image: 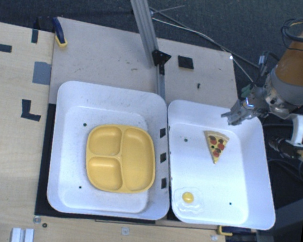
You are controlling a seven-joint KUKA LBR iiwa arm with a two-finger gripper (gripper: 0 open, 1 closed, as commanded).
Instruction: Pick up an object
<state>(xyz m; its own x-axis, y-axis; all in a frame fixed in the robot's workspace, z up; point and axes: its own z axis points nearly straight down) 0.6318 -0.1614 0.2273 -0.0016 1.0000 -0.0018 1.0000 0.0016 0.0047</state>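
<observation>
Two shallow white bins sit side by side on the bench. The left bin (65,133) holds a yellow divided plate (120,158) with three compartments, lying flat near the middle of the bin floor; nothing lies in its compartments. The right bin (255,184) holds two toy foods, well apart from each other: a pizza slice (216,145) with red toppings in the upper half, its crust toward the far wall and its tip pointing toward the near side, and a fried egg (188,201) with a yellow yolk close to the near left corner.

The gripper (235,116) hangs over the far right corner of the right bin, just above its rim, at the end of the grey arm (300,66) with its orange band. It is near the pizza slice but not touching it, and nothing shows between its tips. Whether they stand apart or together cannot be told at this size.
</observation>
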